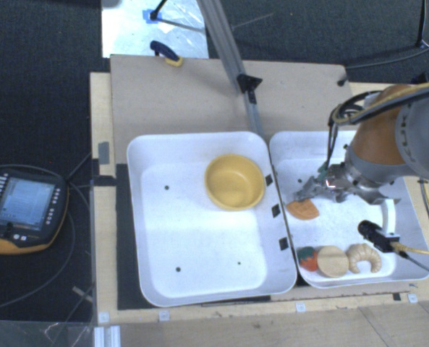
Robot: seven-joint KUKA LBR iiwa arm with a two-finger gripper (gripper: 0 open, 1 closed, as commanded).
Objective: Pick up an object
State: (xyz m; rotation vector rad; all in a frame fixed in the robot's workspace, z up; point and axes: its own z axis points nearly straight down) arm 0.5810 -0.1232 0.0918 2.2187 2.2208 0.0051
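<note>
My gripper (309, 191) hangs low in the right bin (295, 147), near its left wall. An orange slice-shaped piece (302, 209) lies just below and beside the gripper, close to it; contact cannot be judged. Along the bin's front edge lie a red and green piece (307, 257), a round beige piece (332, 261) and a croissant-shaped piece (364, 257). A yellow bowl (234, 181) sits upright in the left bin (156, 266), near its back right corner.
The arm's grey and orange body (388, 139) covers the right bin's back right part. A black cable plug (373, 231) hangs over the bin's right side. A slanted metal pole (228, 45) crosses the board behind the bins. A teach pendant (19, 208) lies on the floor at left.
</note>
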